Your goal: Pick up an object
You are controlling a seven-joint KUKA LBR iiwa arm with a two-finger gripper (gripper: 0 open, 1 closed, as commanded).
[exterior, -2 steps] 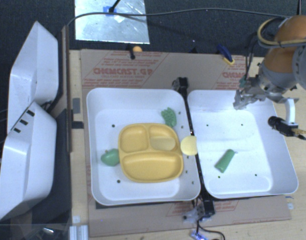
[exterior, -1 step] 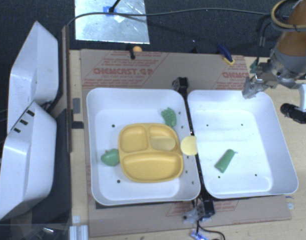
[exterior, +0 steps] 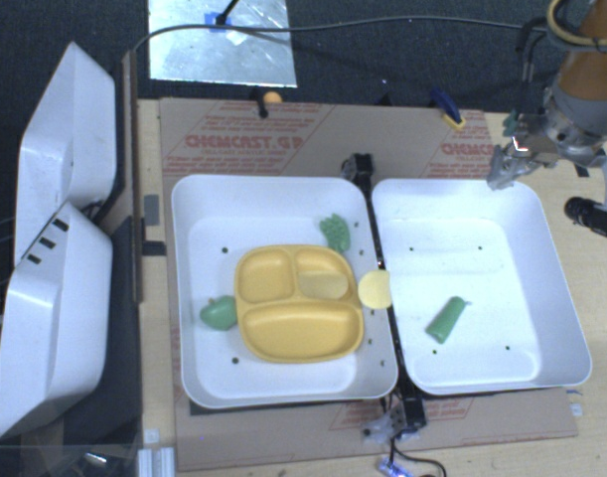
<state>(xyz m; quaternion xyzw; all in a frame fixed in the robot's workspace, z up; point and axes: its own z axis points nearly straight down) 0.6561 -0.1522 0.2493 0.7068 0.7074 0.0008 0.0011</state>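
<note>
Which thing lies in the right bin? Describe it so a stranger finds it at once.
Start at the right bin, the white one nearer the arm. Toward its front lies a small green cylinder, tilted, apart from the walls. The other green pieces sit in the left bin beside the yellow divided tray; this one lies by itself.

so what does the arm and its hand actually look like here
The arm is orange-tan above the wrist, with a grey metallic section below it. A yellowish cable loops over its upper part, and dark cabling runs beside it. The hand is a small grey metal piece, with a tiny green spot on the wrist just above.
</note>
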